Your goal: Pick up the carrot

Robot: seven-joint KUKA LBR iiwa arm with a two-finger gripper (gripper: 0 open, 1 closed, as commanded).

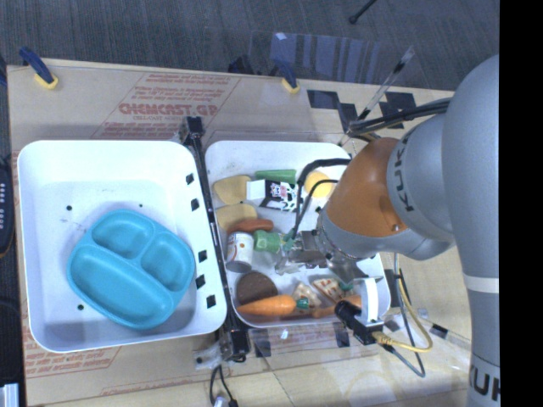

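The orange carrot (265, 306) lies along the near wall of the right bin (254, 153), its green tip (302, 303) pointing right. My gripper (299, 255) hangs a little above and to the right of it, over the middle of the bin, below the orange wrist band (365, 197). The carrot rests on the bin floor, apart from the gripper. Nothing shows between the gripper's fingers.
Play food crowds the right bin: a brown round piece (254, 286), a sausage (251, 225), a small can (241, 247), a milk carton (280, 194), toast slices (326, 290), a yellow piece (317, 181). A blue divided plate (129, 266) sits in the left bin (102, 155).
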